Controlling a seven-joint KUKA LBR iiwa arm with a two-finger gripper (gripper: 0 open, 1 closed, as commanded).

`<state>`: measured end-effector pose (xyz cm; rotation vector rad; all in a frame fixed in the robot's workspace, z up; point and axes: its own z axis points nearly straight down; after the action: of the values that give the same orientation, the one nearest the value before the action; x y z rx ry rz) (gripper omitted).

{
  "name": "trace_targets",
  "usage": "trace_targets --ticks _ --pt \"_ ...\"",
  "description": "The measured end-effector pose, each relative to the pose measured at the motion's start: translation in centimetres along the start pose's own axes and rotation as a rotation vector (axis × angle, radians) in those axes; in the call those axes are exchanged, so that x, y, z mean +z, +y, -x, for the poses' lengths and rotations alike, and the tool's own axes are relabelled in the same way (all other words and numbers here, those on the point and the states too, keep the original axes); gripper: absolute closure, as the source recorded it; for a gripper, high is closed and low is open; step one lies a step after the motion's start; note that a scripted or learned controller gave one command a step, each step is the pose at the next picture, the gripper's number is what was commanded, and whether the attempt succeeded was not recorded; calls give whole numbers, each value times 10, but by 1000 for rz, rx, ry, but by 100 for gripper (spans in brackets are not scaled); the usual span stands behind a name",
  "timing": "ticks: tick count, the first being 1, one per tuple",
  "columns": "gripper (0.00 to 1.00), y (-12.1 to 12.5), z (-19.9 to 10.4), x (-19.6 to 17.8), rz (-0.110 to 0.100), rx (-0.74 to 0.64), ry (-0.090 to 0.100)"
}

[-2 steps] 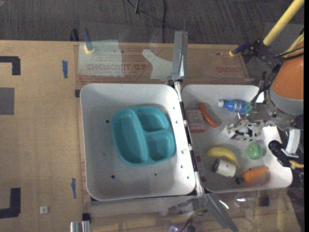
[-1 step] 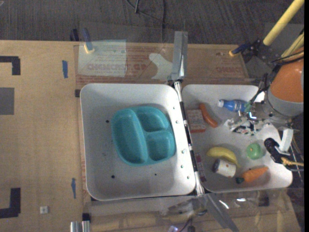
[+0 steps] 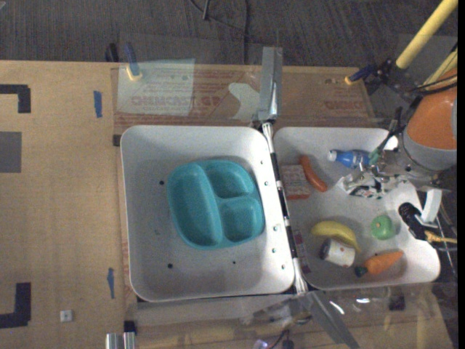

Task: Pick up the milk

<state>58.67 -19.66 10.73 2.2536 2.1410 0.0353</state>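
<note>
gripper [image 3: 365, 177] hangs over the right bin [image 3: 429, 271] at two o'clock, above what may be the milk [image 3: 361, 186]; its state i cannot tell.

A single fixed camera looks down on the bench [image 3: 58, 195] from above, at a slight slant, so the far edge of the bench and a strip of dark floor [image 3: 109, 13] show along the top of the picture. It stands far enough off to take in both bins whole: the left bin [image 3: 142, 267] sits near the middle of the frame, and the right bin [image 3: 421, 267] lies toward the right side, its near corner close to the lower edge. The arm [image 3: 434, 126] enters from the right border, cut off by it. The near rim of the bench runs just inside the bottom of the frame.
</note>
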Motion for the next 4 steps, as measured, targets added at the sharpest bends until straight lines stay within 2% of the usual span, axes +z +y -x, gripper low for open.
trace_targets --ticks 1,2,3,4 --pt "100 8 -8 -16 15 -12 7" --pt "100 64 -54 -90 -40 78 4" --pt "0 64 -54 -90 -41 78 4" --pt "0 15 -25 -26 -42 -25 7"
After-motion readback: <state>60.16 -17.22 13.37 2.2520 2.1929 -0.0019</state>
